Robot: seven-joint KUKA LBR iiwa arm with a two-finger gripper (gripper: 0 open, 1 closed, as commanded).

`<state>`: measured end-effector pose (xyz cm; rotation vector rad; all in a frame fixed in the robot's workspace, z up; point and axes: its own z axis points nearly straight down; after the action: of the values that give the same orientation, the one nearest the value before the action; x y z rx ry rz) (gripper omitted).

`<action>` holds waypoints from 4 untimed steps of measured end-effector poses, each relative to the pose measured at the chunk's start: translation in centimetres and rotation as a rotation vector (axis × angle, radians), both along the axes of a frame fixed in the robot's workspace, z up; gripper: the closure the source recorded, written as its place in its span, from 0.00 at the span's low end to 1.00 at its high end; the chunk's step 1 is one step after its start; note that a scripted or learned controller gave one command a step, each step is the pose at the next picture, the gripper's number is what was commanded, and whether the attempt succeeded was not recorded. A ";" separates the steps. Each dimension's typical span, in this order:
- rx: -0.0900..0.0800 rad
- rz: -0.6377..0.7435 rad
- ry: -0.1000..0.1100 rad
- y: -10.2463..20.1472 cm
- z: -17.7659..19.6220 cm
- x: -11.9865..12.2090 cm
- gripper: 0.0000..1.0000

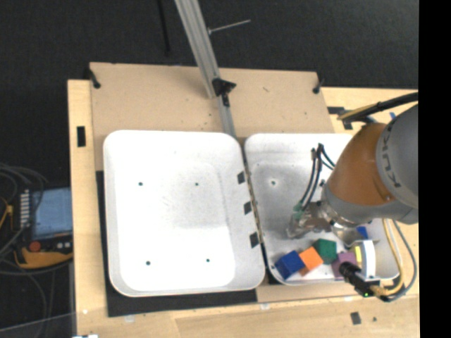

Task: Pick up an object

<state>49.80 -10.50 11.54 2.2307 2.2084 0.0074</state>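
Your gripper [304,224] hangs low in the right bin [282,160], lower right of frame, just above a cluster of blocks: blue block [289,264], orange block [311,258], green block [325,248]. Whether the claw is released or clenched cannot be told. Centre it over one block, clear of its neighbours, before you close.
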 end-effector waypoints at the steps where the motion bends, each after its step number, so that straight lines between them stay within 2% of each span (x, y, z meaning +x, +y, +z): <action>1: -0.002 0.013 0.002 0.7 5.7 0.1 1.00; 3: -0.003 0.016 -0.002 -0.1 14.6 0.0 1.00; 4: -0.002 0.016 0.000 -0.2 17.3 0.2 1.00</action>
<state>49.96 -10.69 28.83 2.2118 2.2257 0.0049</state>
